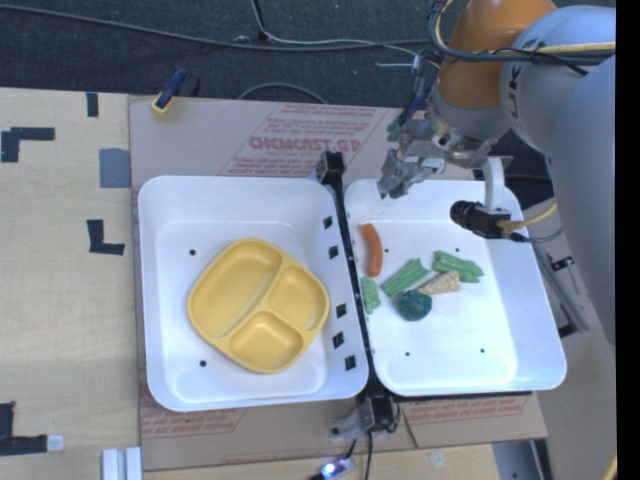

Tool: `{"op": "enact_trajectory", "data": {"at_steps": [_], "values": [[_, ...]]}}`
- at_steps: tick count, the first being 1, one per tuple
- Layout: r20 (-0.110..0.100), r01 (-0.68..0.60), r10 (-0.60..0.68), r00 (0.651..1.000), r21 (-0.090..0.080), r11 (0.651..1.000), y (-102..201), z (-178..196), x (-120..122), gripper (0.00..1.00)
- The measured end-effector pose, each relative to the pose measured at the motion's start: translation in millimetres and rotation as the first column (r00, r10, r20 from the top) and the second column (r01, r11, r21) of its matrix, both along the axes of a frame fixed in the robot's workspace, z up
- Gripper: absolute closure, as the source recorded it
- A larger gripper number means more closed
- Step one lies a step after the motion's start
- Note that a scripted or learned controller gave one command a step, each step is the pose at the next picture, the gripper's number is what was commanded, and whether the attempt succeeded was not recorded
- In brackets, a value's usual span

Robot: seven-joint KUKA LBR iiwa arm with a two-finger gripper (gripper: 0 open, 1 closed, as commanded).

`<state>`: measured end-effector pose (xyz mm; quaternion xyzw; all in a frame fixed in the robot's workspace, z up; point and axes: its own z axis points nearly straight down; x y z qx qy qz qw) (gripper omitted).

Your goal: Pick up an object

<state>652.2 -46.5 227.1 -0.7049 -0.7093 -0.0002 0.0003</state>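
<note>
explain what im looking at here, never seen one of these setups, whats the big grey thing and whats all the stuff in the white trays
The big grey thing with the orange band is a robot arm, reaching in from the right. At its tip is a small two-finger gripper, poised over the far edge of the right bin. Nothing can be seen between its fingers. The single camera sits above the bench and looks down at a slant. The left bin holds a yellow divided plate. The right bin holds small toy foods: an orange sausage, several green pieces and a dark teal lump. The robot's job is to pick one up.
</note>
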Motion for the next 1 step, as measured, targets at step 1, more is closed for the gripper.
{"op": "enact_trajectory", "data": {"at_steps": [1], "values": [[0.0,0.0,0.0,1.0,0.0,1.0,57.3,7.6,0.3,1.0]]}}
